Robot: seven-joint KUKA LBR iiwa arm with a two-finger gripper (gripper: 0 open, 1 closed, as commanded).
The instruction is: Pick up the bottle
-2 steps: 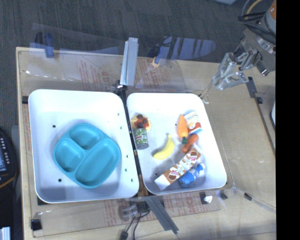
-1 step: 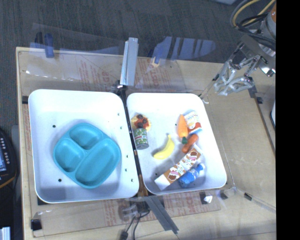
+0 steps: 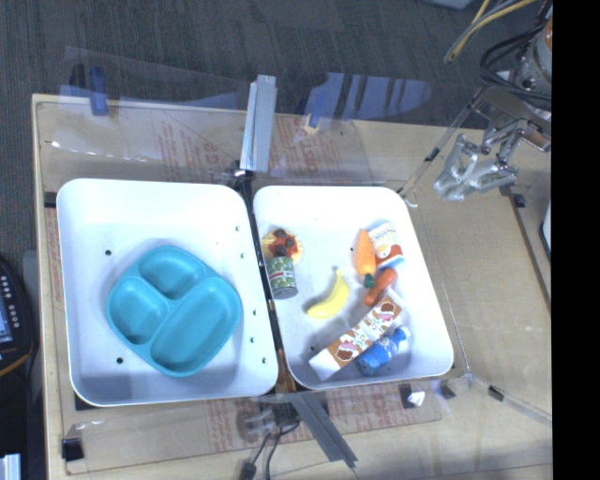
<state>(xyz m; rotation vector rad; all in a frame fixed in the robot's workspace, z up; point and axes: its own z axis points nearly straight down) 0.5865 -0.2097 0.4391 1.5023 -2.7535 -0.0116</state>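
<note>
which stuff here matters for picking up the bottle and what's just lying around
Belongs to the job:
small blue crumpled plastic bottle
metal two-finger gripper
right white bin

Just lying about:
yellow banana
small green can
orange carrot
long printed carton
blue divided plate

Place: you're looking at a robotics lab test bench (image 3: 487, 319).
Evidence, bench: two shallow white bins (image 3: 84, 202) fixed side by side, taped-down clear sheeting.
Evidence, rig: loose cables (image 3: 487, 28) at upper right, metal bracket (image 3: 258, 122) between bins.
Evidence, props: toy food, blue divided tray (image 3: 173, 307).
</note>
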